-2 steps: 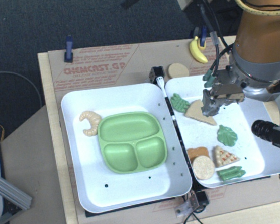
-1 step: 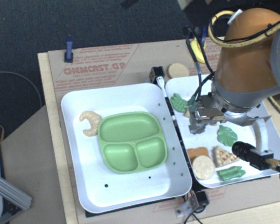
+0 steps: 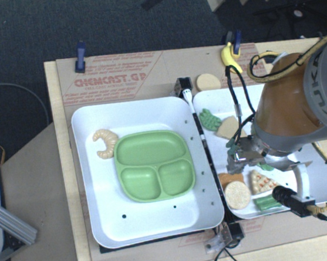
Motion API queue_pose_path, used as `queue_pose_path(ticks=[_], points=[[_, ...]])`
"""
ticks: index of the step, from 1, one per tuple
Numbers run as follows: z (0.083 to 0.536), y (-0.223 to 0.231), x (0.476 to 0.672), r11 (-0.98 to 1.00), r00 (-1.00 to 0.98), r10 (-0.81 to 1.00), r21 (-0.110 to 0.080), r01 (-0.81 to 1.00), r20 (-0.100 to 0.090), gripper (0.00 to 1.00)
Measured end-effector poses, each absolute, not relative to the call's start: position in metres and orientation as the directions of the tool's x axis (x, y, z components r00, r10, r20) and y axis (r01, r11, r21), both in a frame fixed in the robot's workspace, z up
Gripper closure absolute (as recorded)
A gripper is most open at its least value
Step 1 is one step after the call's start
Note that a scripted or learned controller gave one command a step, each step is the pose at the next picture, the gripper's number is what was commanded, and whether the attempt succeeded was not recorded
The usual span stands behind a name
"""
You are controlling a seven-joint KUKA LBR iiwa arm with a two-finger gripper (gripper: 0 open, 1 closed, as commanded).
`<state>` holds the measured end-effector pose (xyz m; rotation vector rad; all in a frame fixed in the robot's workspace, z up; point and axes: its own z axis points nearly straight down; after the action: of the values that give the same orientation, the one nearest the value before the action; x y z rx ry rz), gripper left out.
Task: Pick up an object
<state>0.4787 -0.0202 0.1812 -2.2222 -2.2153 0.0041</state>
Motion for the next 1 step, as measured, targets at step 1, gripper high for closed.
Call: queue_pose_path(ticks=[1], points=[[0.3908, 0.0576, 0.4807, 0.009, -0.009, 1.000, 0.018, 1.000, 0.004, 1.00]])
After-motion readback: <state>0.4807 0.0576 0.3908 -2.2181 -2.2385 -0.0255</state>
